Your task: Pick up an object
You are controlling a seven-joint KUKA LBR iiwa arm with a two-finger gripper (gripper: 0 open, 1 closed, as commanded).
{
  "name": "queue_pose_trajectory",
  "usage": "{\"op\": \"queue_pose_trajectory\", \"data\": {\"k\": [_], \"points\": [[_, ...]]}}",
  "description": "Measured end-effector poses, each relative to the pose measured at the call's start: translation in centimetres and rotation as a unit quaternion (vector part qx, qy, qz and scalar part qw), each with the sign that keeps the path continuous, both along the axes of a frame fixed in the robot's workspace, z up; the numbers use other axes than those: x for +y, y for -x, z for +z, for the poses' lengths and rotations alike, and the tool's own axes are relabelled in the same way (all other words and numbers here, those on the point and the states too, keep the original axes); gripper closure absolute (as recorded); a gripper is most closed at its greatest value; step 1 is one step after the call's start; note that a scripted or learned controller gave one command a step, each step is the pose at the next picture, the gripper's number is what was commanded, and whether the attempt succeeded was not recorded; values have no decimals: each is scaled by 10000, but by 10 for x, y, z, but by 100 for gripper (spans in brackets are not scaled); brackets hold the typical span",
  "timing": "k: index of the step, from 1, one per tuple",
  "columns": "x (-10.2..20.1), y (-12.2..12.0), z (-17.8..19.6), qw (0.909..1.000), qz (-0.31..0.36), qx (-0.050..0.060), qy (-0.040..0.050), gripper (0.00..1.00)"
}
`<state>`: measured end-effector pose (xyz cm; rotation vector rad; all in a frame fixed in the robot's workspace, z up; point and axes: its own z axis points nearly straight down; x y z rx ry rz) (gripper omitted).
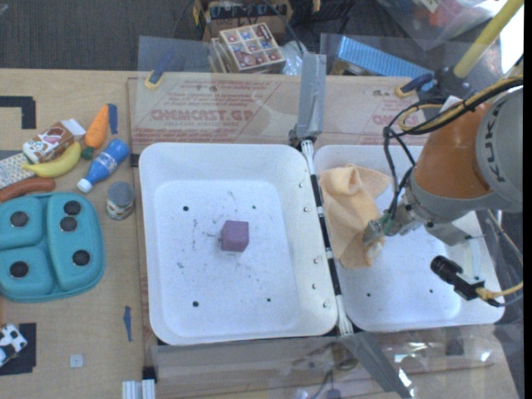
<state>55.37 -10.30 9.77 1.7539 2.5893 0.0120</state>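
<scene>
Gripper (374, 233) down at the cloth (353, 206)

Whether it is clamped or apart, I cannot tell. The cloth lies just left of it, touching; a firm pinch on a fold, then lifting straight up, should work.

Hidden and cut-off parts around the two bins

The gripper (376, 233) sits low against the tan cloth (353, 210), and its fingers are too small and dark to tell whether they grip the fabric. The arm (465, 165) covers part of the right bin (399, 306) and runs off the right edge. At the left edge, the teal tray (46, 243) and a black-and-white toy (10, 341) are cut off. The print on the small can (120, 199) cannot be read.
</scene>
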Motion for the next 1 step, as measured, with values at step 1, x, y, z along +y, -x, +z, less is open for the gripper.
{"op": "queue_pose_trajectory", "data": {"k": [1], "points": [[77, -15, 85, 9950, -996, 88, -11, 100]]}}
